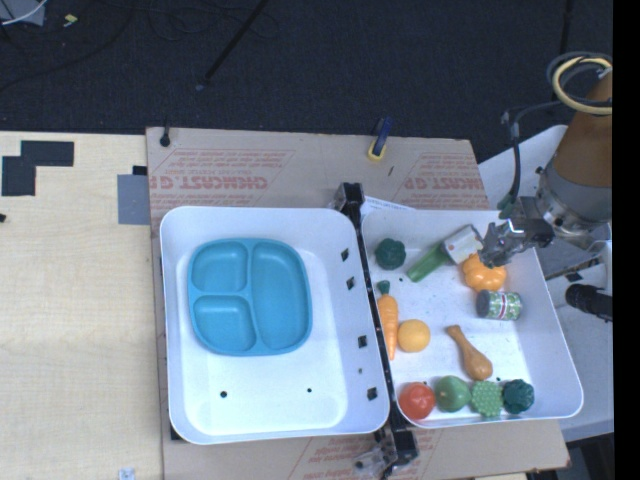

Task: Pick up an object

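My gripper point(500, 242) hangs over the upper right part of the right bin point(545, 353), coming in from the right. Directly below and touching or nearly touching its tip lies an orange fruit-like toy point(483, 274). A small white and grey box point(461, 242) sits just left of the gripper. A little can with a green label point(499, 305) lies on its side just below the orange toy. Nothing is visibly lifted off the bin floor.
The right bin also holds a dark green lump point(390, 254), a green stick point(428, 264), a carrot point(387, 323), a yellow ball point(414, 336), a brown drumstick point(468, 351) and a front row starting with a red tomato point(416, 400). A blue divided plate point(248, 297) lies in the left bin point(175, 268).
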Tool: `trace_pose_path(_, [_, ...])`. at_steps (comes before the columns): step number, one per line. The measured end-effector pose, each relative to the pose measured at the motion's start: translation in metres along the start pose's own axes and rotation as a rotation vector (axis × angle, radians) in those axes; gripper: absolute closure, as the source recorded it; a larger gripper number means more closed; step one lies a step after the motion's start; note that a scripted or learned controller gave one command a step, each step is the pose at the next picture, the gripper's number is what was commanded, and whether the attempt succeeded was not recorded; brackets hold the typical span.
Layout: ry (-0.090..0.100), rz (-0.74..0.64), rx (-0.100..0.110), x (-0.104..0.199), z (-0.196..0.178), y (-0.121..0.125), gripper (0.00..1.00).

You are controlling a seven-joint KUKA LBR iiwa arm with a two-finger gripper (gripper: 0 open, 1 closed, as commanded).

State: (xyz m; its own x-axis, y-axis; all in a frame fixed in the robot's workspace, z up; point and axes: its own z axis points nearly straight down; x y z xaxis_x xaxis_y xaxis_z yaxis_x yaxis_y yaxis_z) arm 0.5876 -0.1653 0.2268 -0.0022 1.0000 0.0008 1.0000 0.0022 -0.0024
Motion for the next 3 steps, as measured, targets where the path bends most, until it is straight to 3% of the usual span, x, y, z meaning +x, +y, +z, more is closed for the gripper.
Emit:
trace_pose_path(1, [0.002,-0.002,0.002,0.047,0.011,0.014,1.0])
trace_pose_path(3, [0.001,-0.004,0.0,0.157,-0.01,0.036,1.0])
